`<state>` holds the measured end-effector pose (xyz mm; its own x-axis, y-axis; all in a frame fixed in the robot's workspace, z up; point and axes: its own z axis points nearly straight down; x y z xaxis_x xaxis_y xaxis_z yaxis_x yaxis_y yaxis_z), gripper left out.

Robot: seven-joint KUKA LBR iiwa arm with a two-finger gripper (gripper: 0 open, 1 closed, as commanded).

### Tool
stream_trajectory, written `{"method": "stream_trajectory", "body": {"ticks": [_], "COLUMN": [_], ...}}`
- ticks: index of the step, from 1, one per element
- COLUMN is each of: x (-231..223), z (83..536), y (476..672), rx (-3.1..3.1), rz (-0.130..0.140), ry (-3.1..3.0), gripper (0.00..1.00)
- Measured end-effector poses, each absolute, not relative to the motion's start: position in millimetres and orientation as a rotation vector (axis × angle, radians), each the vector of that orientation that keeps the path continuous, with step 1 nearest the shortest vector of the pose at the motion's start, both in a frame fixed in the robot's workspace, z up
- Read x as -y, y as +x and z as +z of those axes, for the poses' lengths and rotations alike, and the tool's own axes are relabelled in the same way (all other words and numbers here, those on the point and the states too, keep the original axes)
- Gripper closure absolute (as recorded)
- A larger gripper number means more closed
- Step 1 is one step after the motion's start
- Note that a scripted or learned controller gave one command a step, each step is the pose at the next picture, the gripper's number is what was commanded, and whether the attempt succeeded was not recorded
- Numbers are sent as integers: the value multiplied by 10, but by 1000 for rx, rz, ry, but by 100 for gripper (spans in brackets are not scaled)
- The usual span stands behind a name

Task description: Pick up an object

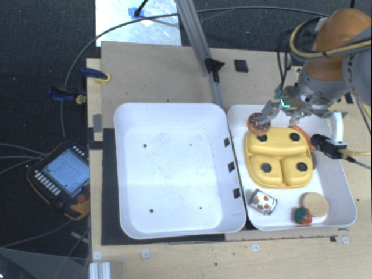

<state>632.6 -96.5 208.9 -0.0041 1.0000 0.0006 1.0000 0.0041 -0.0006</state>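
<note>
My gripper (280, 117) hangs over the far end of the right bin (347, 205) with its fingers (267, 115) spread apart and nothing between them. One fingertip reaches down beside a small brown disc (255, 122), touching it or very nearly so; I cannot tell which. The disc sits at the far left corner of a yellow tray (280, 154), resting against the tray's rim. My other fingertip hangs over the tray's far edge. The tray lies flat in the middle of this bin and has several hollows, each with a dark spot in it. Nearer the camera, past the tray, a small white cup with red dots (263, 201) lies on its side on the bin floor. To the right of it stands a tan round block (315, 203), and a little green and red thing (301, 215) sits just against that block's near side. The left bin (123, 156) lies alongside, its edge meeting the right bin's. A handheld control panel (61, 178) lies on the floor, well apart from both bins.
</note>
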Motion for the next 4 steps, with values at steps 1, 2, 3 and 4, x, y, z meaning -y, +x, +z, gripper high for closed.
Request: {"method": "stream_trajectory", "body": {"ticks": [1, 2, 3, 4], "x": [965, 996, 1052, 1035], "z": [2100, 1519, 1146, 1155], "y": [6333, 6335, 6417, 6457], "rx": [2227, 2223, 2229, 2240], "rz": [-3, 3, -11, -25], "ry": [-2217, -2219, -2224, -2229], "gripper": [0, 0, 0, 0]}}
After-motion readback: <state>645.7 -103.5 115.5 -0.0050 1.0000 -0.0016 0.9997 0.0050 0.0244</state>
